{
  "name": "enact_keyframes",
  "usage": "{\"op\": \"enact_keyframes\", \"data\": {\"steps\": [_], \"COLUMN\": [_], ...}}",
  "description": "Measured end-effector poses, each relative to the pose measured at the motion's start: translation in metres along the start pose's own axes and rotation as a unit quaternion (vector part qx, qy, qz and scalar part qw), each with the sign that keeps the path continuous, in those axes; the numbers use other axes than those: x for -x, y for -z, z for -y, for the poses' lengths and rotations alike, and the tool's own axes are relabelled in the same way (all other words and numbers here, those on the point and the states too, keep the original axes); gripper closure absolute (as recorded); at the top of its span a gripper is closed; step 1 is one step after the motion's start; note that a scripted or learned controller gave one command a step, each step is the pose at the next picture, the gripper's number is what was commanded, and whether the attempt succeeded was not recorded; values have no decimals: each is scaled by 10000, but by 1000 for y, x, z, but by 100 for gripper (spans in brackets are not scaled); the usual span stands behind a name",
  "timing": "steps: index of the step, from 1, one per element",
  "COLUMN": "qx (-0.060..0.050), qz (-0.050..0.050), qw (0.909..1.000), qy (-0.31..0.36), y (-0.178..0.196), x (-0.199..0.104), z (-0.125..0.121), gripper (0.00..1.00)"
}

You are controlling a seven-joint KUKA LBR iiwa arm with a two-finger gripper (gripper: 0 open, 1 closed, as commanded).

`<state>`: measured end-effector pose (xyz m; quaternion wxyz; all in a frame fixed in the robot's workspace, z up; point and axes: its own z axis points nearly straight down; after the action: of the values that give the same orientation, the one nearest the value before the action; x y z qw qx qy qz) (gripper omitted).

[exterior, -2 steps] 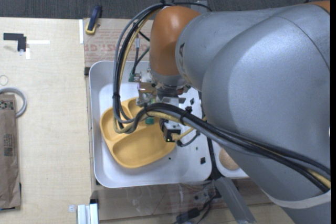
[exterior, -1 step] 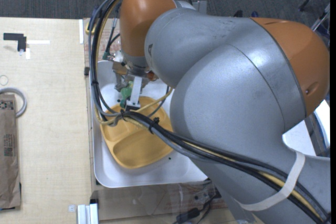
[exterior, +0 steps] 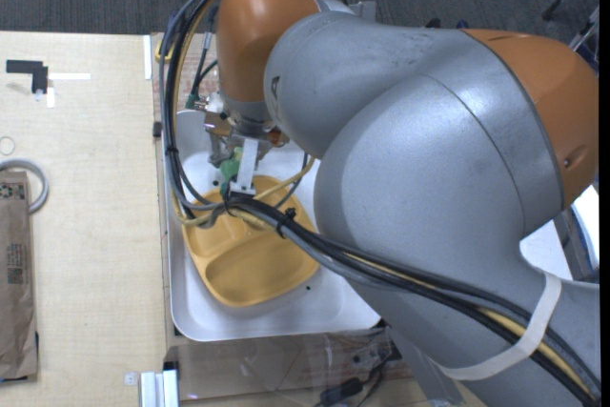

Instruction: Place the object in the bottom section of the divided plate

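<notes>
gripper above divided plate's upper edge

Grey arm overhead, gripper pointing straight down.

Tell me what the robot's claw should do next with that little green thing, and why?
Probably slide toward the near, large section of the yellow divided plate before lowering. The claw hangs over the plate's far part, with something small and green at its tip; whether it truly grips it is hard to tell. Cables hide the plate there, so this is a guess.
</notes>
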<state>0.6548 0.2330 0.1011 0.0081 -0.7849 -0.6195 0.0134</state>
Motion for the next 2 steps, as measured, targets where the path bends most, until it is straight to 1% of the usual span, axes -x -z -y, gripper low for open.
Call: {"op": "enact_keyframes", "data": {"steps": [2], "qx": [-35], "qz": [66], "qw": [10000], "qy": [38], "y": [11], "x": [2], "z": [0], "gripper": [100]}}
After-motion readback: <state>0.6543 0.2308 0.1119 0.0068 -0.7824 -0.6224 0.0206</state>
